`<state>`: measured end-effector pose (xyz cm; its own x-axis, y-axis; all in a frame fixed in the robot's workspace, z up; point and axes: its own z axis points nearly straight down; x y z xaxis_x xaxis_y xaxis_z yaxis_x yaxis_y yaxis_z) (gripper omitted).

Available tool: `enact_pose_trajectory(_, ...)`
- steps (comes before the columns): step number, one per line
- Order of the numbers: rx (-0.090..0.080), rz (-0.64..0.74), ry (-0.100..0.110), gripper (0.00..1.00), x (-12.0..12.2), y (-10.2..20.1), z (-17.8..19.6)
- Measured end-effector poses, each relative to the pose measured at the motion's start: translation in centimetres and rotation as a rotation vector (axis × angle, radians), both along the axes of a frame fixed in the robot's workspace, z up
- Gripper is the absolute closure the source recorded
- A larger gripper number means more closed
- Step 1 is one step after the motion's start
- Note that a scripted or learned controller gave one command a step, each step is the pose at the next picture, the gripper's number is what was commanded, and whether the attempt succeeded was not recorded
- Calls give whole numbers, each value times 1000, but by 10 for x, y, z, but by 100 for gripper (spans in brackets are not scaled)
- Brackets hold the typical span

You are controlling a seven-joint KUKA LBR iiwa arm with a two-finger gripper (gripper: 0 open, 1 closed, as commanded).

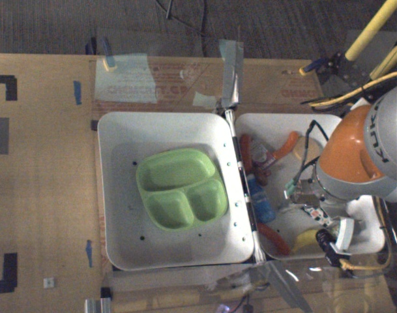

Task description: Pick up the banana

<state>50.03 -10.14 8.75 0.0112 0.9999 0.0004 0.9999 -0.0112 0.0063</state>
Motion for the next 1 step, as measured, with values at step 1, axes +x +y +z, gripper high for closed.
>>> enact_pose_trajectory(1, -1, -119, 6, 100, -21, -45, 32)
